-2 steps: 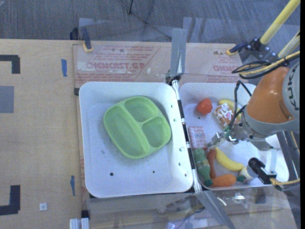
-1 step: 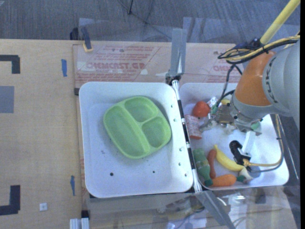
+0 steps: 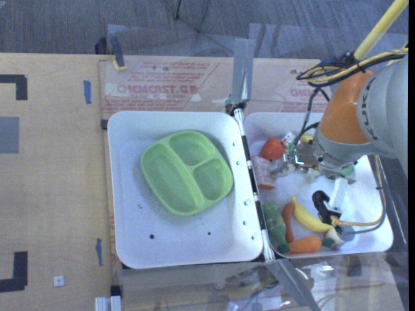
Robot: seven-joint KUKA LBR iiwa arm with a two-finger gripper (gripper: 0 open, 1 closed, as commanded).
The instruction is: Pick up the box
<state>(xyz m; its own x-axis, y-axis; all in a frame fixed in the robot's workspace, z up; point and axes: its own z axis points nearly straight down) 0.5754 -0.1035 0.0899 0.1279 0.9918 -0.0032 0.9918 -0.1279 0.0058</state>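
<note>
A small box [image 3: 262, 172] with reddish print lies in the right white bin [image 3: 382, 235], hard against that bin's left wall, its long axis running roughly parallel to the wall. The pincer [image 3: 290, 164] sits just right of the box, low in the bin; whether its fingers are apart or together cannot be told. A red rounded toy [image 3: 273, 148] lies just above the box. Below are a yellow banana [image 3: 308, 218], an orange carrot [image 3: 305, 244] and green pieces [image 3: 275, 220], crowding the near edge. The left white bin [image 3: 130, 238] holds a green plastic divided plate [image 3: 187, 172], with open floor around it. Both bins rest on a pale wooden surface [image 3: 52, 193].
</note>
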